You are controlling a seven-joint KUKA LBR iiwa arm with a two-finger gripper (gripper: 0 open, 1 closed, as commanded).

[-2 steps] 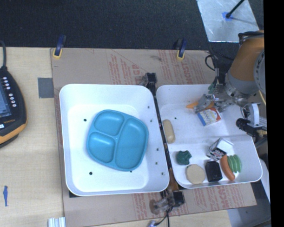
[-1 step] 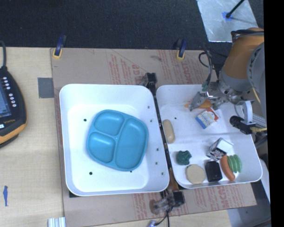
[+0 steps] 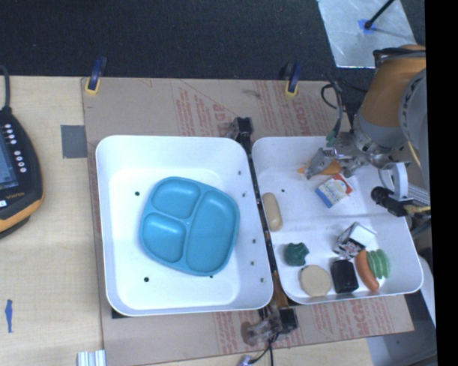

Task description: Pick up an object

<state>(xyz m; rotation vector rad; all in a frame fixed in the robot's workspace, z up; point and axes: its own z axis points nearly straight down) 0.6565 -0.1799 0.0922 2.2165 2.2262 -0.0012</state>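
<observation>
Arm (image 3: 394, 90) bent down over right bin (image 3: 288, 150), gripper (image 3: 329, 161) above carton (image 3: 333, 190); finger state unclear

- The left bin (image 3: 118, 220) has open floor along its walls; a blue divided plate (image 3: 189, 226) fills its middle.
- The right bin (image 3: 288, 158) is crowded along its near edge: green lump (image 3: 295, 252), tan disc (image 3: 316, 280), black block (image 3: 343, 276), carrot (image 3: 366, 271).
- A tan roll (image 3: 271, 211) lies against its left wall.
- Bare floor lies open in its middle, between the roll and a small carton (image 3: 333, 190).
</observation>
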